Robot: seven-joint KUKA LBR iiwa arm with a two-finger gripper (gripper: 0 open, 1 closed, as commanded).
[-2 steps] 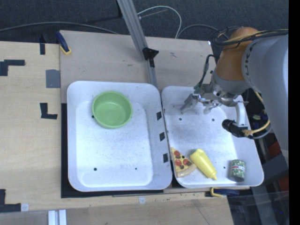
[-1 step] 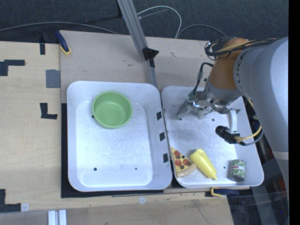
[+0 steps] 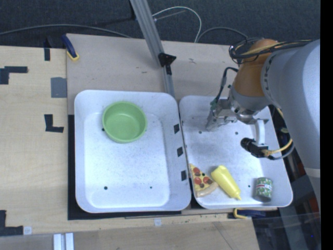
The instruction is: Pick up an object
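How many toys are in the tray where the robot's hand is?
3, all along the right bin's near edge: pizza slice, yellow bottle, small green can. The arm may hide more.

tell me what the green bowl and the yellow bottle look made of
Green bowl: likely plastic, one even matte colour with a soft sheen. Yellow bottle: probably smooth plastic, one uniform colour with a tapered nozzle; too small to be sure.
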